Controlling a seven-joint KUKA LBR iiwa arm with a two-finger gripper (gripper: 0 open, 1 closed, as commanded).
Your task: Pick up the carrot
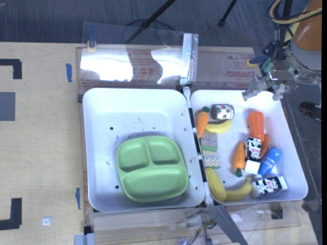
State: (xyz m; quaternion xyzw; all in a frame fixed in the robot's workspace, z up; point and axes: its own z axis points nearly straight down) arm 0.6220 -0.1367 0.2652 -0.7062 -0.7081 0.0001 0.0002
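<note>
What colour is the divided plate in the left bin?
Light green, seen clearly in the camera view: the divided plate.

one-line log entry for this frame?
task: pick carrot | tool: above right bin's far edge, holds nothing | carrot: in right bin, untouched

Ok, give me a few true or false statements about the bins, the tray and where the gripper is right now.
1. The green tray lies in the left bin. True.
2. The gripper is clamped on a carrot. False: it hovers at the right bin's far right corner, with nothing seen between its fingers.
3. A carrot lies against the right bin's left wall. True.
4. The blue bottle sits on the tray. False: it is in the right bin.
5. A corn cob lies near the right bin's front edge. True.
</note>
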